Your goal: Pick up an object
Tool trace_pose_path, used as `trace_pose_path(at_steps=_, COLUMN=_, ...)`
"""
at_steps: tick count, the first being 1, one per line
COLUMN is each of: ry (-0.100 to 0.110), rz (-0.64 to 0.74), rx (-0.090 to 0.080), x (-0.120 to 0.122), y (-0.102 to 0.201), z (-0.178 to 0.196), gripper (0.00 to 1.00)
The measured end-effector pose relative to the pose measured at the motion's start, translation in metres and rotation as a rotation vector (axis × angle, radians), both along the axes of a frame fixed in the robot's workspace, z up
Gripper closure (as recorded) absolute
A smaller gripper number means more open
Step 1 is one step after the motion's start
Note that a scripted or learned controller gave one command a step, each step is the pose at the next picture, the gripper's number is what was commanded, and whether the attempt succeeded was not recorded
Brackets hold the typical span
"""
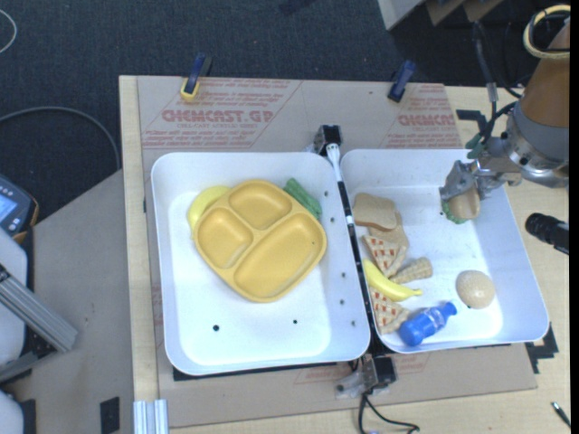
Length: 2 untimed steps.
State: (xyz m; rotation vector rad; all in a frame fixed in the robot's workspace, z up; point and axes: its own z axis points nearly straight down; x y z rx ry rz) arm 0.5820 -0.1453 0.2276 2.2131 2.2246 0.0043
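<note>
My gripper (462,197) hangs over the back right part of the right bin (525,269). It is shut on a small tan and green piece (463,209) that shows between its fingertips. In the same bin lie a bread slice (375,211), waffle pieces (384,251), a banana (389,283), a ridged tan cone (412,269), a blue bottle (425,324) and a beige round lump (475,289).
The left bin (181,315) holds a yellow divided plate (261,240), with a green item (303,197) at its back edge and a yellow item (204,204) partly under it. Clamps (192,78) (401,81) sit on the board's far edge.
</note>
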Motion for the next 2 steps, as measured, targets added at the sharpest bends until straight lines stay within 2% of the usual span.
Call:
trace_pose_path(at_steps=1, ry=-0.001, rz=0.002, rx=0.001, x=0.025, y=0.051, z=0.009, gripper=1.0)
trace_pose_path(at_steps=2, ry=0.0, rz=0.001, rx=0.001, x=0.057, y=0.103, z=-0.007, gripper=1.0)
